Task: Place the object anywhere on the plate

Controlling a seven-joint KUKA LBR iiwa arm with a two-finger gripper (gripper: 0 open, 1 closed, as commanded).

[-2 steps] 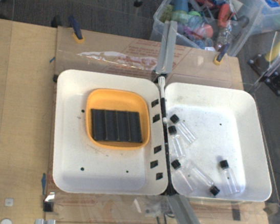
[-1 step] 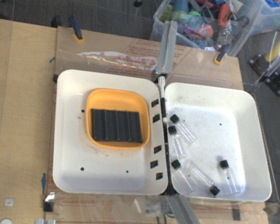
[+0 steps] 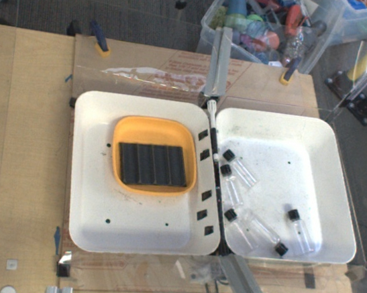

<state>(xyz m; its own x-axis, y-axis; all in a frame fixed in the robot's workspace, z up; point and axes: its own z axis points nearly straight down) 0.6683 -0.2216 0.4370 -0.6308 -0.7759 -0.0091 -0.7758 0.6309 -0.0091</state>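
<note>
An orange, rounded-square plate (image 3: pixel 153 130) rests in the left white bin (image 3: pixel 88 197), toward its back. A black ribbed rectangular object (image 3: pixel 152 165) lies flat on the plate, covering most of its floor and reaching its front rim. In the right white bin (image 3: pixel 288 127) several clear plastic tubes with black caps lie scattered: one near the divider (image 3: pixel 239 173), one at the front (image 3: pixel 263 232), and one toward the right (image 3: pixel 298 227).
A row of small black tabs (image 3: pixel 206 176) runs along the seam between the two bins. A metal bar (image 3: pixel 218 63) stands behind the seam. A clear tub of colourful toys (image 3: pixel 276 17) sits beyond the bench at the back.
</note>
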